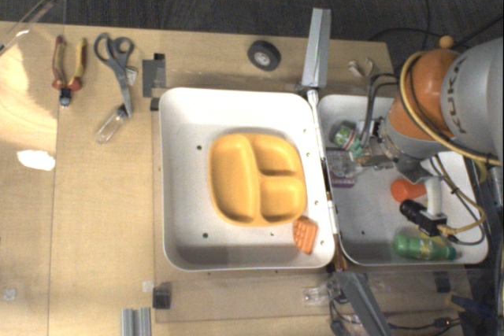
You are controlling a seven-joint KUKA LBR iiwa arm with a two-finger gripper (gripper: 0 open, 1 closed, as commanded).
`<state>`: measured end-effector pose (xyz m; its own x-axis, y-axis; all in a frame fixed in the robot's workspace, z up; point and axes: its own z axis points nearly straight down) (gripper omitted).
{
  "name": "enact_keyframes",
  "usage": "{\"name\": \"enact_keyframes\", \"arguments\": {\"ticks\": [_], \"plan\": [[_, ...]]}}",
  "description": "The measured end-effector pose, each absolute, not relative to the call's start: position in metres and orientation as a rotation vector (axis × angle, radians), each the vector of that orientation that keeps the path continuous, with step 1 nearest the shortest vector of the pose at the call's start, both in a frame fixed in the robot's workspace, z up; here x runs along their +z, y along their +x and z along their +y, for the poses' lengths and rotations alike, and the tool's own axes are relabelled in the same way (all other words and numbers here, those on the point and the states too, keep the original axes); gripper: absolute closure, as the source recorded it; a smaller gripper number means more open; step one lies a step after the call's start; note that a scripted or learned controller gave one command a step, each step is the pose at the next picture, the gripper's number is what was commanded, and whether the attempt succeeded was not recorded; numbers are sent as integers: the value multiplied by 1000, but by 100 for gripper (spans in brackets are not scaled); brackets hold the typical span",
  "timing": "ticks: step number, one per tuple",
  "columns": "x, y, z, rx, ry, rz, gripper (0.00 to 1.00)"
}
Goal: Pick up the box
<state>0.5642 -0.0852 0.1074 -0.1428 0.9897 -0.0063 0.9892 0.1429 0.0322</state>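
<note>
A small green, white and red packet-like box [343, 134] lies at the top left of the right bin [370, 244]. My gripper [347, 166] reaches in from the right and hangs low over the bin's left side, just below that box and close to the bin wall. The wrist hides what is under it. I see nothing clearly held.
The left bin [185, 169] holds a yellow three-compartment tray [257, 175] and a small orange ridged piece [305, 234] at its lower right corner. In the right bin lie an orange object [406, 189] and a green bottle [424, 247]. Scissors [120, 67], pliers [67, 68] and a tape roll [264, 54] rest on the bench.
</note>
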Motion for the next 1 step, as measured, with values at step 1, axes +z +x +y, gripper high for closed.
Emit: {"name": "enact_keyframes", "arguments": {"ticks": [1], "plan": [[186, 524, 0, 8, 2044, 2379, 100]]}}
